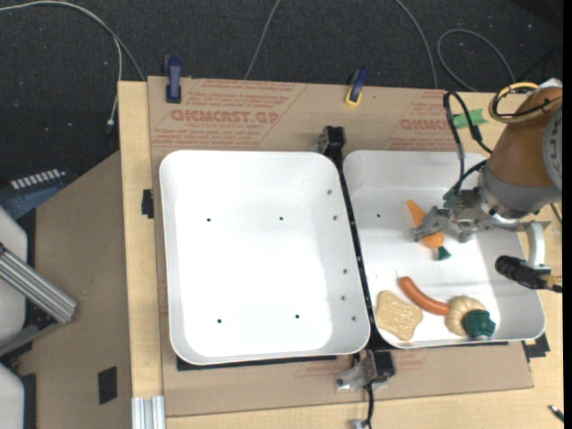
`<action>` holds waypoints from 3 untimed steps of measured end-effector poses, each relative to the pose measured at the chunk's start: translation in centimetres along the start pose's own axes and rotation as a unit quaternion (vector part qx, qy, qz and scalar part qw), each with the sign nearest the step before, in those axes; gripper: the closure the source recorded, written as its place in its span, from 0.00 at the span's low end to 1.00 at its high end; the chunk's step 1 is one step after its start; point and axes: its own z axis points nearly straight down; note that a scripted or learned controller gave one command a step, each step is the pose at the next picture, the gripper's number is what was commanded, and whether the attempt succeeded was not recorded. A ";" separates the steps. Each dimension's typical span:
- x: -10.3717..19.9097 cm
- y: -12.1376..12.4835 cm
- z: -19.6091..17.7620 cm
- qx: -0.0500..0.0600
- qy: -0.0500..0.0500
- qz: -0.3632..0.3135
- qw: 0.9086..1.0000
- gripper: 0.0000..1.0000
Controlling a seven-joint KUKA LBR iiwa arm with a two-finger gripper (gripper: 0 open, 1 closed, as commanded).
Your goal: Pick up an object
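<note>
From here I see the orange carrot toy (424,224) in the right bin (384,172), its green tip pointing toward the near side. My gripper (438,226) sits right over it, fingers either side, but I cannot tell whether they grip it. Nearer the front lie a sausage (420,296), a cracker (397,315) and a tan-and-teal toy (470,317).
</note>
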 end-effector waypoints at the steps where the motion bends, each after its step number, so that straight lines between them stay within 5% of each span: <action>1: 0.2 0.3 -1.4 -0.004 -0.001 -0.002 1.000 1.00; 2: 5.9 2.1 -9.8 -0.007 -0.001 -0.005 1.000 1.00; 3: 15.4 -0.4 -10.4 -0.003 0.001 0.001 1.000 1.00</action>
